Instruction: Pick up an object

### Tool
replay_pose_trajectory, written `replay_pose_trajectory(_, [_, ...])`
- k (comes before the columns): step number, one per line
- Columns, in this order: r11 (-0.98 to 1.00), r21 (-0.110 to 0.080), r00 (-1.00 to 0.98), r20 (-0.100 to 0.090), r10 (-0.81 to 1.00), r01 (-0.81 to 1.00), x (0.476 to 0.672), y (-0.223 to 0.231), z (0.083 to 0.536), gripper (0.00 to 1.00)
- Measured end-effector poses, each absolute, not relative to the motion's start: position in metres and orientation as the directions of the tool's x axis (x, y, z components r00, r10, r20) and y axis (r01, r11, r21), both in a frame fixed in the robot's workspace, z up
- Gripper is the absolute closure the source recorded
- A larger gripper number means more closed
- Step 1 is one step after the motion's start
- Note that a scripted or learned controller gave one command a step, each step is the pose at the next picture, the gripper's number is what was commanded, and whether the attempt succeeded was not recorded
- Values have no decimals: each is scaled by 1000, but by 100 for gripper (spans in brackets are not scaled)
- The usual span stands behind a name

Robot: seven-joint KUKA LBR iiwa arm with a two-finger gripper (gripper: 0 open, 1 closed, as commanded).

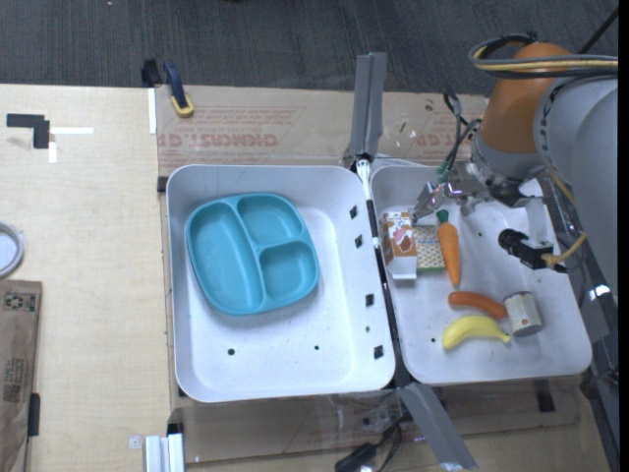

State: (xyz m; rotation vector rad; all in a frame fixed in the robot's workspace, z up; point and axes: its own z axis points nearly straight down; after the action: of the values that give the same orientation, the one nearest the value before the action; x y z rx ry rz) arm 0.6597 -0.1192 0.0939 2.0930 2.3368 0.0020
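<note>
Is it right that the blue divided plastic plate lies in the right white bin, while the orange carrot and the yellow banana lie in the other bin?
Not quite. The camera view shows the blue divided plastic plate in the left white bin. The orange carrot and the yellow banana lie in the other bin, as you said.

Even, bright overhead illumination with soft, short shadows at the inner walls of the white bins (187, 293), mild glare on their floors, a dim floor (295, 18) toward 12 o'clock, and slight softness on the arm (580, 116) at 3 o'clock.
</note>
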Motion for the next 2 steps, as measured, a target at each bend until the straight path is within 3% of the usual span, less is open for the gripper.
replay_pose_trajectory(1, [160,1,-160,-1,987,987,631,-151,93,0])
replay_pose_trajectory(2, [156,4,-156,-3,988,988,631,-152,104,100])
